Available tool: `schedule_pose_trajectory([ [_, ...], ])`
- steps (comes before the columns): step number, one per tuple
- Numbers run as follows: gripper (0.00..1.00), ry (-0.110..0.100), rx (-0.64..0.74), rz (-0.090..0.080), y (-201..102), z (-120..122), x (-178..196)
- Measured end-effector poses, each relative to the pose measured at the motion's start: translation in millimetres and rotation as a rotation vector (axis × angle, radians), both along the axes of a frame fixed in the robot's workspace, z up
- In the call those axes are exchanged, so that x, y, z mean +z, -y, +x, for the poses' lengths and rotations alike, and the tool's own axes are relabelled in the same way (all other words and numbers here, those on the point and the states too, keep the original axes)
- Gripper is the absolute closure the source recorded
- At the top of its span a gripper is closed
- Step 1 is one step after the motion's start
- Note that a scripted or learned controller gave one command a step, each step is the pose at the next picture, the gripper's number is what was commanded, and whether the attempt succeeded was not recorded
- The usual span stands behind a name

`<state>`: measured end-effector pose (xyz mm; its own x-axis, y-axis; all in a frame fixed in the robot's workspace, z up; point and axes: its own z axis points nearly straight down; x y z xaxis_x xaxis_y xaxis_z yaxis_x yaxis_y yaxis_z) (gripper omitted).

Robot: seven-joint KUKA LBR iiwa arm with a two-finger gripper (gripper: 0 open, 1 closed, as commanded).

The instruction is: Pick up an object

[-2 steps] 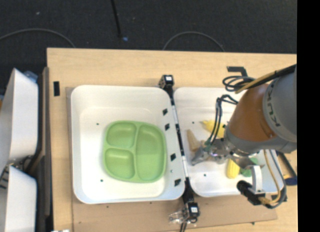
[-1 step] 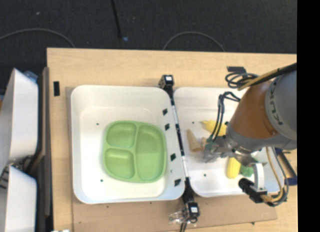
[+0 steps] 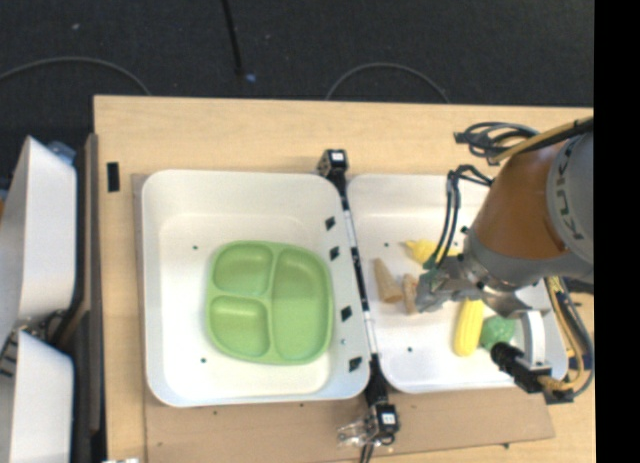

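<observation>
The jaws sit low in the right bin; whether they are wide or narrow I cannot tell. A brown block lies just left of them, its long axis running up and down the view.

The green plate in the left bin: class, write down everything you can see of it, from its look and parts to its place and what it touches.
The green plate is a pale green divided tray that looks like smooth plastic. It is a rounded square with raised ridges splitting it into four compartments, all bare. It lies flat and face up, turned slightly askew, near the middle of the floor of the left bin. Only the bin floor touches it; it sits apart from the bin's walls.
</observation>
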<state>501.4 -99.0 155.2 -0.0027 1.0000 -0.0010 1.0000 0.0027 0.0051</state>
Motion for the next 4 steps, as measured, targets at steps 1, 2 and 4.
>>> schedule_pose_trajectory([
  [1, 1.0, 0.002, 0.0, -0.001, 3.6, 7.5, 45.1],
  [2, 1.0, 0.002, 0.001, -0.001, 4.7, 9.6, 91.8],
  [4, 1.0, -0.004, 0.004, 0.001, -91.0, 50.9, 87.1],
])
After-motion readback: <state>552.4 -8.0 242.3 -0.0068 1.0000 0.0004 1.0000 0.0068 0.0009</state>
